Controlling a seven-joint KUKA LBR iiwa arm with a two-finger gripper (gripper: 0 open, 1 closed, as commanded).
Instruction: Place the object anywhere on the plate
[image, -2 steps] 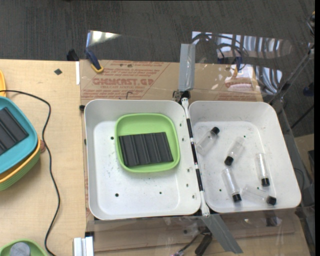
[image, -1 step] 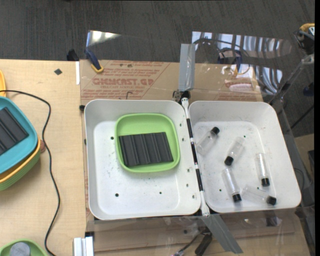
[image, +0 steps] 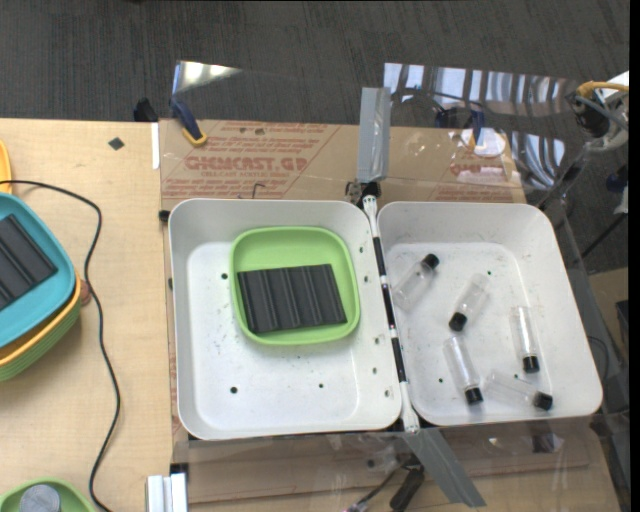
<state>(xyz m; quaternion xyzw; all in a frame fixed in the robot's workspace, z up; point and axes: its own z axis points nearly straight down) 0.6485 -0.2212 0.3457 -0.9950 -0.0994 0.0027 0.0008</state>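
- The left bin (image: 190, 330) and right bin (image: 570, 300) sit side by side, their inner walls touching along a dark hinge-like seam (image: 385, 300) down the middle
- In the left bin the green plate (image: 340, 250) lies in the upper half, nearer the far wall, with bare white floor in front of it and a narrower strip to its left; its right rim comes close to the seam
- A dark ribbed mat (image: 292, 298) covers most of the plate's floor, leaving its raised green rim showing all round
- Five clear vials with black caps lie flat in the right bin, well apart from the plate and across the seam from it: one vial (image: 413, 280) near the seam, a second vial (image: 470, 300) in the middle, a third vial (image: 523, 335) toward the right wall, a fourth vial (image: 459, 362) and a fifth vial (image: 510, 390) near the front wall
- The far half of the right bin floor is bare
- Behind the bins stands a printed cardboard sheet (image: 260, 160) with a grey upright bar (image: 372, 135)
- On the bench at left lie stacked coloured trays (image: 50, 300) and a black cable (image: 100, 330)
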